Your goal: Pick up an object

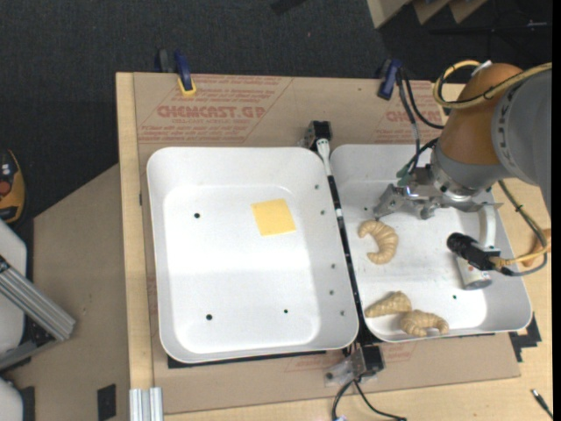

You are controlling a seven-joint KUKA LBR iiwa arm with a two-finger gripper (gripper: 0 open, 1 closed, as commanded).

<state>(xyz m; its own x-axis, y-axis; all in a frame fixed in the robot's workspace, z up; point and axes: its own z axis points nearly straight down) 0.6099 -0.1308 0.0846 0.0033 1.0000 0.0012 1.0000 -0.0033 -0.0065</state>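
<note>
Three tan croissant-shaped pieces lie in the right bin (508,310). One croissant (379,240) is at the bin's left middle, and two more (388,303) (424,324) sit close together at the front edge. A flat yellow square (273,217) lies in the left bin (175,261), toward its back. My gripper (408,205) hangs low over the back of the right bin, just behind and to the right of the middle croissant. It is open, with its fingers (387,203) spread and nothing between them.
A black hinge strip (340,235) runs between the two bins. Both bins rest on a brown board (219,103) held by blue clamps (183,68) at the back. The grey arm (526,130) comes in over the right bin's back right corner.
</note>
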